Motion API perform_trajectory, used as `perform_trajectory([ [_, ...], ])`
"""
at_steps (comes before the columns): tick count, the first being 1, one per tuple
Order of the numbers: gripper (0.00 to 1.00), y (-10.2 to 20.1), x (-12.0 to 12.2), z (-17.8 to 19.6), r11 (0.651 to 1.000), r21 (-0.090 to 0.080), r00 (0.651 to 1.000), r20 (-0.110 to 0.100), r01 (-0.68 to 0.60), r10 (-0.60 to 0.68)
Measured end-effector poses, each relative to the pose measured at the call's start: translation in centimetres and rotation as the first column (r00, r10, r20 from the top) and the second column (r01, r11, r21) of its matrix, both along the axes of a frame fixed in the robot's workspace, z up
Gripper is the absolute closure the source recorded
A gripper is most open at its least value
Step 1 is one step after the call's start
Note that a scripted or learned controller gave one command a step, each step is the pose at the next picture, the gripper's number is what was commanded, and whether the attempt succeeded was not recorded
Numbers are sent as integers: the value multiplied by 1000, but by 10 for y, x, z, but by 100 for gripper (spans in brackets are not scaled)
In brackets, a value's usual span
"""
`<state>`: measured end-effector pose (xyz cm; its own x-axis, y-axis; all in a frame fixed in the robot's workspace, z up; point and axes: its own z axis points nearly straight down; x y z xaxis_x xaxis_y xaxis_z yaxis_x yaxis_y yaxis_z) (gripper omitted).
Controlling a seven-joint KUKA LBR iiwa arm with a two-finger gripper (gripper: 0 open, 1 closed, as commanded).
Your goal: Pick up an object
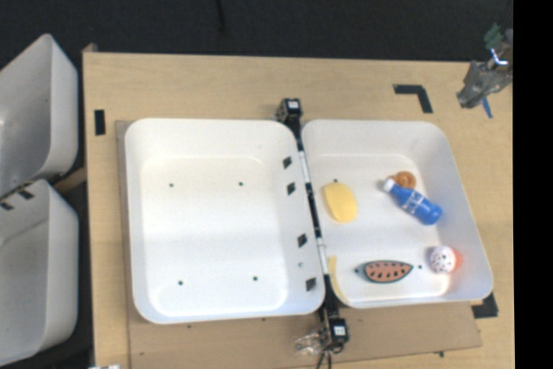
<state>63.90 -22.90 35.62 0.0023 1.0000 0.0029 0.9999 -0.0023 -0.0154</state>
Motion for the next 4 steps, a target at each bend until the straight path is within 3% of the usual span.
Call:
perform_trajectory([
  [1, 100, 1, 51, 188, 1000, -14, 999, 39, -6, 7],
  [2, 100, 48, 21, 32, 1000, 1, 1000, 1, -6, 6],
  [3, 100, 34, 1, 208, 1000, -12, 999, 37, -2, 2],
  [4, 100, -2, -24, 195, 1000, -5, 1000, 16, 1, -1],
])
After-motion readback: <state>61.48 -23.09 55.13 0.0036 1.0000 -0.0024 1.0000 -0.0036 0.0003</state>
